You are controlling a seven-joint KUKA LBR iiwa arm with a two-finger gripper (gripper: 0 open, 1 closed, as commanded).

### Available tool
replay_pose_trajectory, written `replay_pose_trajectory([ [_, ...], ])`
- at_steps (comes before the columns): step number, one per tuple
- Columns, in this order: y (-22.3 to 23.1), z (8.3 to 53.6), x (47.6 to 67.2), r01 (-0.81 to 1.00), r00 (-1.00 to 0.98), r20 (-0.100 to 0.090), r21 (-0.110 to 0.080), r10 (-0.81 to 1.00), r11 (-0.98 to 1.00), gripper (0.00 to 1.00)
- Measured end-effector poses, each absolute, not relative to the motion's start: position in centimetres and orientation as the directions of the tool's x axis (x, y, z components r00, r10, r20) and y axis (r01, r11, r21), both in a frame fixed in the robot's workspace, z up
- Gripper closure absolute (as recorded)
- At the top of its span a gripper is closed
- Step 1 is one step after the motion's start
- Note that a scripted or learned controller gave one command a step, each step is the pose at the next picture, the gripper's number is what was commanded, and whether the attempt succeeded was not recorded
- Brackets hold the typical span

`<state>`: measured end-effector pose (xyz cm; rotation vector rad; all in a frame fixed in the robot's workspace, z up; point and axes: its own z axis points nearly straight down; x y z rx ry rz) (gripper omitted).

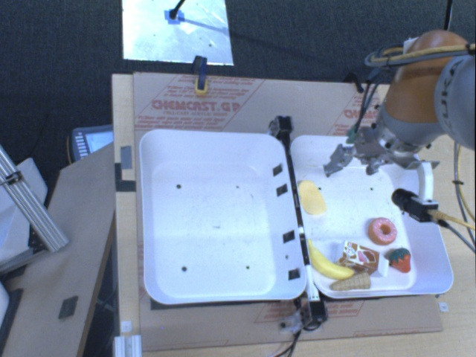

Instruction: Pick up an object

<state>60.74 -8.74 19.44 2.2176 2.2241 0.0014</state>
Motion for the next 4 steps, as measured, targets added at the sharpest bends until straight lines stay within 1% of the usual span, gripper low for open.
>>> replay_pose_trajectory([
  [1, -8.7, 20.5, 60.8, 1.000, -0.005, 0.000, 0.004, 1.000, 0.005, 1.00],
  [2, -8.6, 8.0, 60.0, 1.000, 0.000, 0.001, -0.006, 1.000, 0.000, 1.00],
  [3, -1.5, 18.9, 53.2, 1.000, -0.010, 0.003, 0.002, 1.000, 0.010, 1.00],
  [4, 6.5, 18.4, 54.9, 1.000, -0.012, 0.002, 0.003, 1.000, 0.012, 1.00],
])
